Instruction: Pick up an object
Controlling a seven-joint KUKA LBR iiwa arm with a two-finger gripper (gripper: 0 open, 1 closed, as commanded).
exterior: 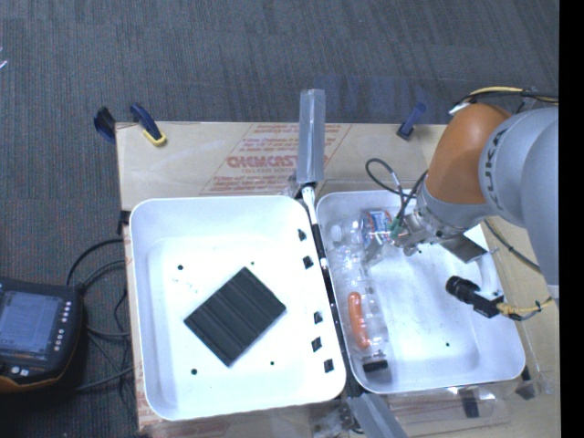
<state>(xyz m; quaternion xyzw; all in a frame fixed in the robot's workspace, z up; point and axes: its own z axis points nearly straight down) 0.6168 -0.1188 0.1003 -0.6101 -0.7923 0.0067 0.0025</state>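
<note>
A small packet (375, 224) with blue and red print lies near the back of the right bin (474, 359), beside crumpled clear plastic (345, 258) that runs toward the bin's left wall. The gripper (402, 237) sits just right of the packet, low over the bin floor; whether it is open or closed cannot be told, and nothing is seen held in it. The packet is the likeliest pick, being nearest. It looks light and soft, probably slick film that may crumple or slide, so a pinch across its middle seems safest. Its print is too small to read.

Farther forward along the same wall lies an orange stick (357, 320), looking stiff and narrow, partly under clear plastic, with a small black piece (376, 365) at the front end. A black plug (463, 289) on a yellow cable hangs over the bin's right side.

The left bin (151, 245) holds a black ridged pad (235, 315), flat and square, lying at a slant, hard to pinch from above.

Behind both bins a brown board (210, 158) carries red print that seems to read "CHEMCAST", partly hidden by a grey post (312, 140); the smaller lines are unreadable. Blue clamps (411, 119) grip the board's back edge. A pendant (32, 328) with a lit screen lies on the floor at far left.
</note>
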